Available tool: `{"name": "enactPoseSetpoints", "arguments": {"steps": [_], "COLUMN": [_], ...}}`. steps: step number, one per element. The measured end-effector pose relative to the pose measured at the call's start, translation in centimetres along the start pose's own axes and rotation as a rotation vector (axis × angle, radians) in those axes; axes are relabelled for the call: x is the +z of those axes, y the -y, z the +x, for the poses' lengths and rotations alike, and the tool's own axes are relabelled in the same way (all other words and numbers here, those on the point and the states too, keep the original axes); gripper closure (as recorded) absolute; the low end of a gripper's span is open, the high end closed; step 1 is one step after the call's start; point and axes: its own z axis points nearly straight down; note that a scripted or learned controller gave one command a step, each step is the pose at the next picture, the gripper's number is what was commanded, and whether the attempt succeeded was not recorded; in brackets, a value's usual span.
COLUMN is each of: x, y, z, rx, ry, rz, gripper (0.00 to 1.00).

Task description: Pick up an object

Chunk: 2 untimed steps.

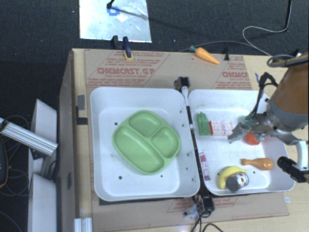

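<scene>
My gripper [245, 131] hangs low over the middle right of the right bin [227, 94], reaching in from the right under the orange-banded arm [291, 93]. A small red round object [252, 139] lies right beneath it, partly covered by the grey gripper body. I cannot tell whether the two touch. To the gripper's left lie a red-and-white packet [221, 127] and a green block [202, 123]. Nearer the front edge rest an orange drumstick-shaped toy [259, 164], a yellow banana [225, 174] and a grey-and-red round thing [237, 181].
The left bin [108, 105] holds a green divided plate [146, 141]. A thin pink wrapper [203, 161] lies by the divider between the bins. An orange carrot toy [206, 55] sits on the cardboard behind the bins. Cables run near the arm at the right.
</scene>
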Motion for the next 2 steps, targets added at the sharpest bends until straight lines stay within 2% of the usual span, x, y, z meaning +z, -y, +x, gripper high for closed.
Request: {"name": "enactPoseSetpoints", "arguments": {"steps": [1,2], "x": [5.9,11.6], "y": [-6.8,-10.8], "z": [-5.1,-8.5], "rx": [0.002,0.001], "ry": [0.000,0.001], "rz": [0.000,-0.002], "gripper": [0.00,0.00]}}
